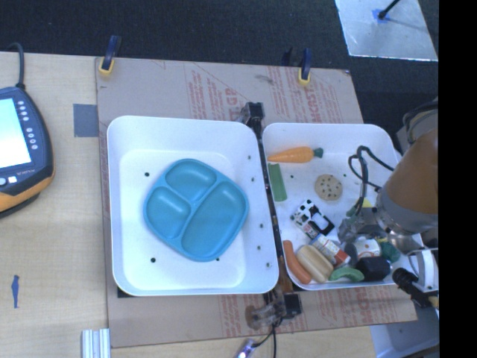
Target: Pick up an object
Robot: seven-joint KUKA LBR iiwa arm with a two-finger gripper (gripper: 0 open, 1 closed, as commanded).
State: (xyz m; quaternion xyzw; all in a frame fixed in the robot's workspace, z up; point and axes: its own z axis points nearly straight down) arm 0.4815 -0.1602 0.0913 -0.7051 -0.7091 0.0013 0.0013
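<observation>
Low over the right bin, the claw hangs among the toys; whether it is apart or clamped I cannot tell. Nothing looks lifted, so the pick seems undone. A hot dog, carrot and cookie lie close together. A blue plate sits in the left bin.

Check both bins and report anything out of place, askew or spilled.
Nothing spilled or damaged. The blue divided plate sits rotated in the left bin, not squared to its walls. In the right bin, the toys are crowded into the near corner, by the arm.
</observation>
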